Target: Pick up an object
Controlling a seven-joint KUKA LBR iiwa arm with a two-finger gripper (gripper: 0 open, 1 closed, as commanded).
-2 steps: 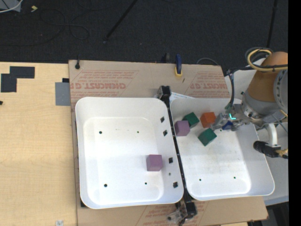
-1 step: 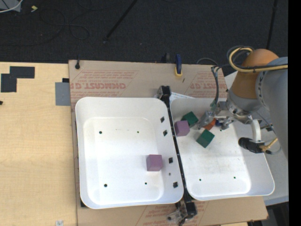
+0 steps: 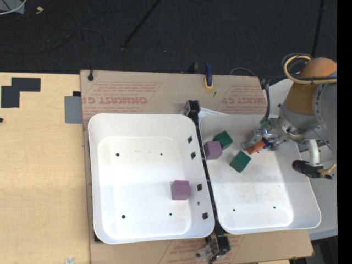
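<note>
**Camera view: arm low over right bin, no block taken yet**

Landmark: divider [image 3: 199,164] between the two bins. Left of it, in the left bin [image 3: 104,147]: one purple block [image 3: 180,190], near the divider. Just right of it, in the right bin [image 3: 297,216]: second purple block [image 3: 213,149], then green block [image 3: 223,139], then second green block [image 3: 240,161]. Farther right still: gripper [image 3: 259,142], close to the green pair; whether fingers apart or together, cannot tell.

Advice, as judgement: aim for the nearer green block, well apart from the divider; straddle flat faces, descend squarely, close before lifting.

Count: two purple blocks, two green blocks, two bins.
</note>
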